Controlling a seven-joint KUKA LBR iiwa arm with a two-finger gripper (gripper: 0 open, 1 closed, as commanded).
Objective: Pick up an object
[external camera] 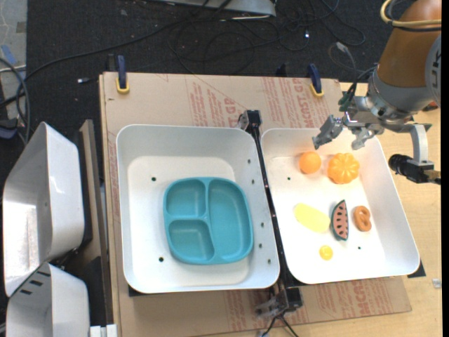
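Orange ball (309,163): right bin (400,209), upper left part, just below the gripper (344,137). Pumpkin (343,168) just beside it, to the right. Gripper: fingers spread apart, nothing held, poised above both.

1 grey robot arm enters from the upper right, its rounded orange band (414,25) sitting above the wrist. The wrist angles down and to the left, ending in a metal hand (344,136) with 2 fingers. The fingers (325,133) are spread apart with nothing between them — dark tips pointing down and slightly left, the hand hanging in mid-air.
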